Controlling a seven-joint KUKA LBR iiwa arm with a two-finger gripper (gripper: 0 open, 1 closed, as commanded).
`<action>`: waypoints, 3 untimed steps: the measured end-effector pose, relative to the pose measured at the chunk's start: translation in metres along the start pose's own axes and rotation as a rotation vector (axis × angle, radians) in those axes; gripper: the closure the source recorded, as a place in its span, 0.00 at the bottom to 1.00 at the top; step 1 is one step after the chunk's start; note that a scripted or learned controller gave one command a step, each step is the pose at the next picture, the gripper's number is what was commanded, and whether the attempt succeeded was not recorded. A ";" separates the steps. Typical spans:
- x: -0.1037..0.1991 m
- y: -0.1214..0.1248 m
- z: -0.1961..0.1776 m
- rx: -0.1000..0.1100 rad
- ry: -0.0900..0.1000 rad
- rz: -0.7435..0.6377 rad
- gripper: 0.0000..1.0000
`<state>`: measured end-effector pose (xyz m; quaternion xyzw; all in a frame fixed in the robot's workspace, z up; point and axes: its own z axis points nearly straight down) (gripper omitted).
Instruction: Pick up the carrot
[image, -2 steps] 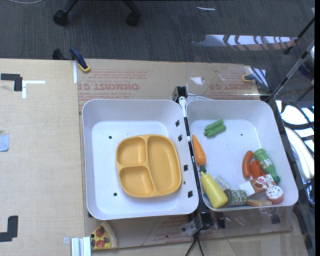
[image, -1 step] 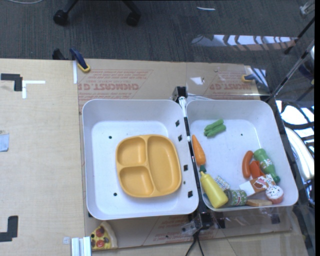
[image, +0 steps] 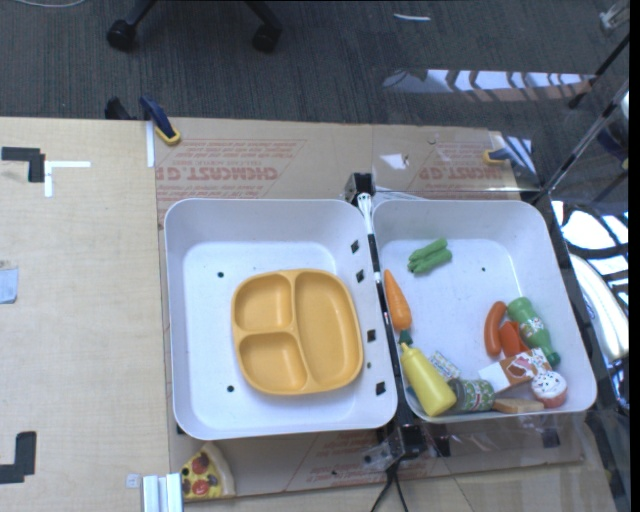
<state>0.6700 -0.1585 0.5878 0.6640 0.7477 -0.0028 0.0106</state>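
The carrot (image: 397, 301) is orange with a green top and lies along the left wall of the right bin (image: 455, 214), pointing toward the back. Its green end touches a yellow bottle (image: 427, 381) lying just in front of it.
The left bin (image: 190, 300) holds a yellow three-compartment plate (image: 297, 331). In the right bin lie green beans (image: 430, 256) at the back, and a red sausage (image: 494, 328), a green bottle (image: 531, 329) and several small toy foods (image: 525, 380) at the front right. A toy pizza slice (image: 202, 474) lies on the bench in front.
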 end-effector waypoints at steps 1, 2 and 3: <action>0.001 0.001 -0.010 -0.005 -0.004 -0.005 1.00; 0.001 0.001 -0.010 -0.005 -0.004 -0.004 0.00; 0.001 0.001 -0.010 -0.005 -0.003 -0.004 0.00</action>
